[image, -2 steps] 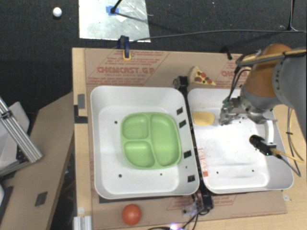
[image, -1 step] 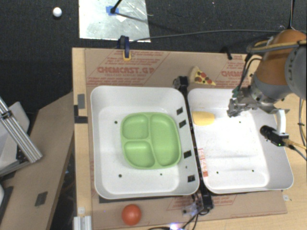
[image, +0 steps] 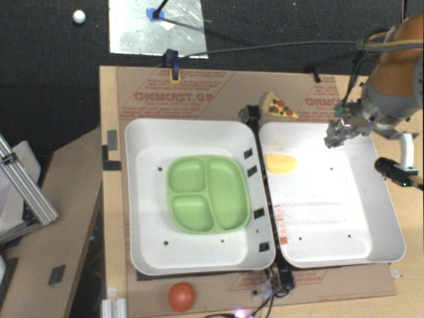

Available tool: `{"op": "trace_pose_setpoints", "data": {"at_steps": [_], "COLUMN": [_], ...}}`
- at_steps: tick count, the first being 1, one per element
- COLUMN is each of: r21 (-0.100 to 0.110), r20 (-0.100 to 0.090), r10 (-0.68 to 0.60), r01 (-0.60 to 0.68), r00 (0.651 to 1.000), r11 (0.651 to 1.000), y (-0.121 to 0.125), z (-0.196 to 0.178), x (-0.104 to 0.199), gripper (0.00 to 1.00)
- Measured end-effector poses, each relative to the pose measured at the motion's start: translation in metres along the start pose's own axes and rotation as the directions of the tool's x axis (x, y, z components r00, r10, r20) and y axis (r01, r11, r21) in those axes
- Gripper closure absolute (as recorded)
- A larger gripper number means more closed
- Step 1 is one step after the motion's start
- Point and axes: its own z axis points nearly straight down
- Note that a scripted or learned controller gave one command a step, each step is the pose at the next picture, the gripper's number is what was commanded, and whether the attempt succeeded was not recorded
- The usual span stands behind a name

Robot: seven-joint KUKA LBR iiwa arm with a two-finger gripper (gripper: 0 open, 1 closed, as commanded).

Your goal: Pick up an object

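Red ball (image: 181, 296) nearest; board reads roughly "CHEMCAST GP"; gripper (image: 338, 135) state unclear.

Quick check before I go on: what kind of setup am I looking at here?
Likely a lab grasping rig: two shallow white bins on a brown board, a green divided plastic tray in the left one, a grey arm's gripper over the right.

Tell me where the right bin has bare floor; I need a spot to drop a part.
The right bin has bare floor across its middle and near half, below the yellow piece lying by the divider. Its far right corner is crowded by the gripper. The left bin is mostly taken by the green tray.
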Motion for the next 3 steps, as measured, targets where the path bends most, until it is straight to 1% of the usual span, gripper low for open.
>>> {"op": "trace_pose_setpoints", "data": {"at_steps": [1, 2, 3], "r21": [0.005, 0.007, 0.006], "r20": [-0.001, -0.004, -0.004], "r10": [0.0, -0.004, -0.006], "r01": [0.0, 0.004, 0.006], "r00": [1.0, 1.0, 1.0], "r11": [1.0, 1.0, 1.0], "y": [0.001, -0.003, 0.002], "z": [-0.008, 0.002, 0.005], "x": [0.0, 0.052, 0.111], "gripper": [1.0, 1.0, 1.0]}}
